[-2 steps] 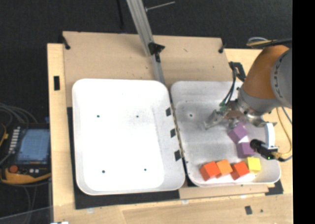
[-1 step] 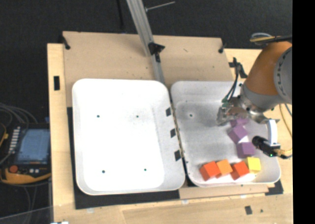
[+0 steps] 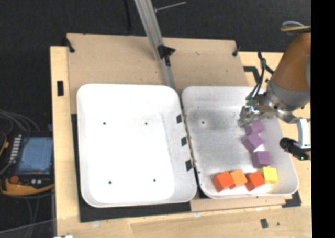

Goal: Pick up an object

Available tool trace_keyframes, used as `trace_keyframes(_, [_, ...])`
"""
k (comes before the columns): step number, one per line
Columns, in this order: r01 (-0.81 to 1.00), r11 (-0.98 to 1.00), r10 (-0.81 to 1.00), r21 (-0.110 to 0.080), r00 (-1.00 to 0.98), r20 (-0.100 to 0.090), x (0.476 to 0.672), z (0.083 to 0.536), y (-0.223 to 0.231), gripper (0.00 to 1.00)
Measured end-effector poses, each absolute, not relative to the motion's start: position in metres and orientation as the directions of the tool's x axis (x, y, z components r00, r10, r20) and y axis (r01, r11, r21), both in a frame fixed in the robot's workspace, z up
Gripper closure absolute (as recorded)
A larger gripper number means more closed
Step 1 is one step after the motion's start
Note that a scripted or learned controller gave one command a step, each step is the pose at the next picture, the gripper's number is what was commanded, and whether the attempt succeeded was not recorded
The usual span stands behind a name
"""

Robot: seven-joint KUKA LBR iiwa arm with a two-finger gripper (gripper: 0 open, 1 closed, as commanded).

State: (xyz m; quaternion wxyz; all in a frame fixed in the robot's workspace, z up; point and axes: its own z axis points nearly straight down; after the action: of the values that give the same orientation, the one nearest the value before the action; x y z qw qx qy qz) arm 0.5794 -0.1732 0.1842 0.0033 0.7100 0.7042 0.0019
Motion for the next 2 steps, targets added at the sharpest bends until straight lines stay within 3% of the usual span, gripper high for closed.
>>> trace_keyframes(1, [1.0,0.001,1.0,0.007,-0.001,-0.002,0.581,0.227,-0.175,1.0])
trace_keyframes(2, [1.0,0.008,1.0,0.005,-0.008,0.0,0.585,0.239,-0.119,1.0])
